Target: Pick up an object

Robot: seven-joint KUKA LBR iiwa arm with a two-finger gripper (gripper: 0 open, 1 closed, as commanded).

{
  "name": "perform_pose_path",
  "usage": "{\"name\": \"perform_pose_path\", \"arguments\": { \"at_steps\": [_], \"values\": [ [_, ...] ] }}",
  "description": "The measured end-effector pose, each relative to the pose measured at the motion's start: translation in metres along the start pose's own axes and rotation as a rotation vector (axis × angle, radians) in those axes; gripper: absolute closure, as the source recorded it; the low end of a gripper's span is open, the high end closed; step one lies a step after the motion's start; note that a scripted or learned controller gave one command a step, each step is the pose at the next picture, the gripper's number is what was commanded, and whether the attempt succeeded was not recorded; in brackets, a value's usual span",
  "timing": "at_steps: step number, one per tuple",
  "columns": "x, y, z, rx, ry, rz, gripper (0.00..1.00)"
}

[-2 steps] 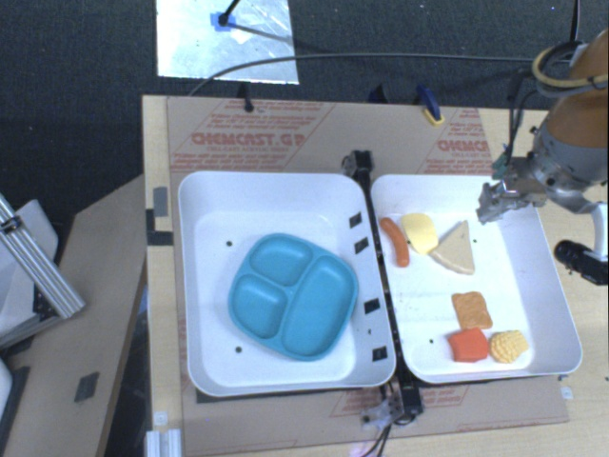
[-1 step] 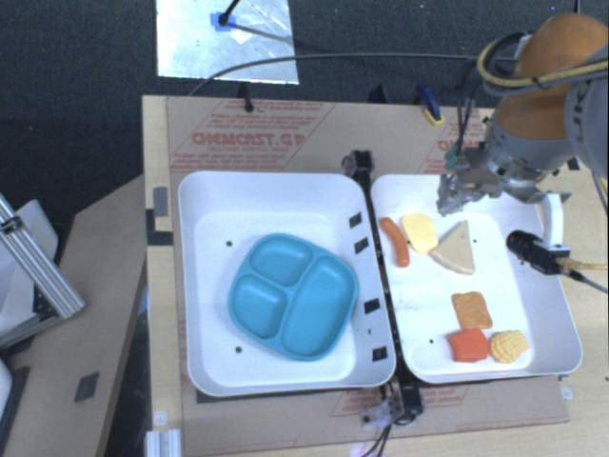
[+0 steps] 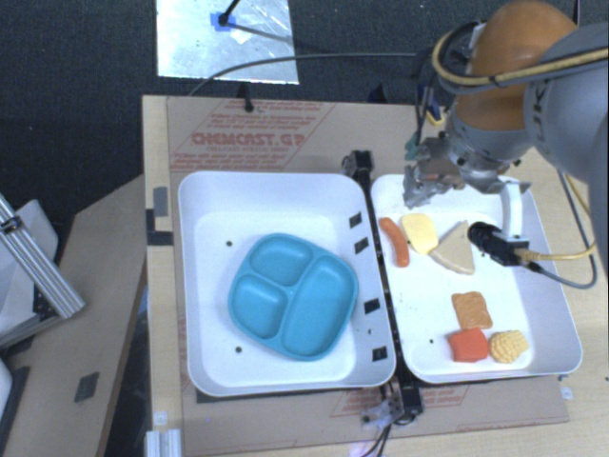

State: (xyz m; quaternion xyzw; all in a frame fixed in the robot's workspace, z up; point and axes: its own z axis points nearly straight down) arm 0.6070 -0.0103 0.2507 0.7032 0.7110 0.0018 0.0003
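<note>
My gripper hangs over the back left corner of the right bin, just behind a pale yellow round piece. Left of that piece lies an orange-red sausage, and to its right a beige wedge. Nearer the front lie a brown cracker, a red block and a yellow knobbly piece. Nothing shows in the gripper's grasp. The arm's grey wrist and orange band hide the bin's back right part.
The left bin holds a blue divided plate. A black ridge with clips separates the two bins. A black fitting with a yellow cable hangs over the right bin beside the wedge. A silver sheet lies behind the bench.
</note>
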Motion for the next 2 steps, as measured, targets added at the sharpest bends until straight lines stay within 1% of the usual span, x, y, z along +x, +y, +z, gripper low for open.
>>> {"name": "perform_pose_path", "arguments": {
  "at_steps": [1,2],
  "values": [
    [0.049,0.013,-0.004,-0.001,0.0,0.002,1.0],
    [0.112,0.019,0.002,0.001,0.001,0.0,1.0]
  ]
}}
